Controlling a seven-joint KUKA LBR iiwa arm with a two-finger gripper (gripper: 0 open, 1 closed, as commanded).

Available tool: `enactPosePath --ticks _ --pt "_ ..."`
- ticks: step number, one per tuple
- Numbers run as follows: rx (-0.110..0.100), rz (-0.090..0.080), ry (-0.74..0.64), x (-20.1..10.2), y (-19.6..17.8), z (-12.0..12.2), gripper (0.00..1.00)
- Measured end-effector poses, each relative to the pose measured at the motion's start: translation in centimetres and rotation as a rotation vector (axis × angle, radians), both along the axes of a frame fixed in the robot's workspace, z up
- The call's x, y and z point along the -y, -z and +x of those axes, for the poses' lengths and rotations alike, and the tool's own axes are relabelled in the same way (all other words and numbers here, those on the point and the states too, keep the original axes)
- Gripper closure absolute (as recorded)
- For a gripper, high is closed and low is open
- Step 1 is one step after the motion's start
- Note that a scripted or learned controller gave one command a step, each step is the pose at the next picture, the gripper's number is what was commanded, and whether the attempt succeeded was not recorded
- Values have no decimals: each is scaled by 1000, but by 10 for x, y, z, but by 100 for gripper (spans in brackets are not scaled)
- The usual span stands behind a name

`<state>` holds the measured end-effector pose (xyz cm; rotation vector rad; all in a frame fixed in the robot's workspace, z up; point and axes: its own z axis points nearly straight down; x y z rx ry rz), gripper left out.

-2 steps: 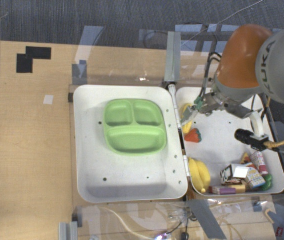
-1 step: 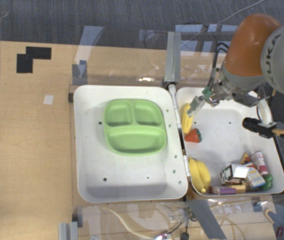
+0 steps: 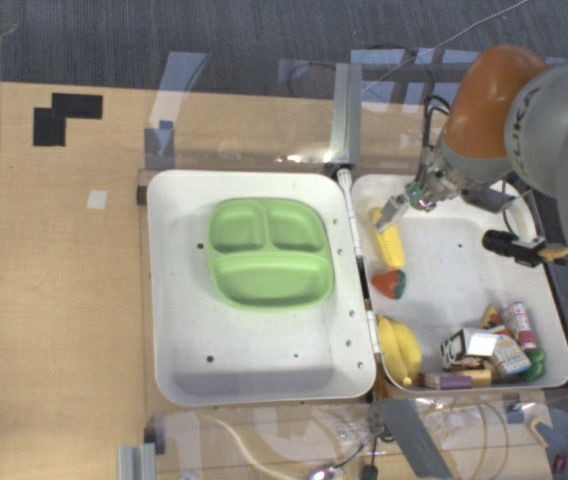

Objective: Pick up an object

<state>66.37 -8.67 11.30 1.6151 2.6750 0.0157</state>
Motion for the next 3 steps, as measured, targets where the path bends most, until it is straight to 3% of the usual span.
enactPosePath --ticks 1,2,3 --pt "-8 1 17 5 24 -5 0" --pt "1 3 14 3 10 -2 100" --pt "-10 3 105 -62 -75 7 100"
